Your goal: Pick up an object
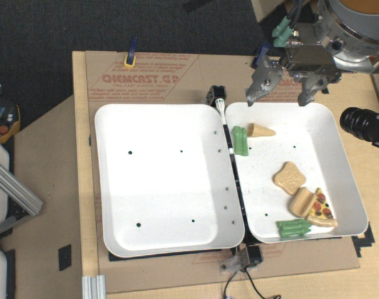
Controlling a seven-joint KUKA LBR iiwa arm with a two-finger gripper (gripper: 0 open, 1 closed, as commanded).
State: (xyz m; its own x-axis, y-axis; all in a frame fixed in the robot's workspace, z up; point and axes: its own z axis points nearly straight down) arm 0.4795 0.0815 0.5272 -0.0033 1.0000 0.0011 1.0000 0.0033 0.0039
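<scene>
While open, claw (281,96) overhangs bin rim (283,104).

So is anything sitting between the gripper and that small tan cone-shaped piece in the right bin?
Nothing visible. The gripper, fingers spread open, hangs above the right white bin's far edge, and the small tan cone-shaped piece lies exposed just below; the green stick lies beside it, apart.

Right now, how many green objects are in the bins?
2, both in the right bin: one green piece against its left wall, another green piece near the front edge.
</scene>
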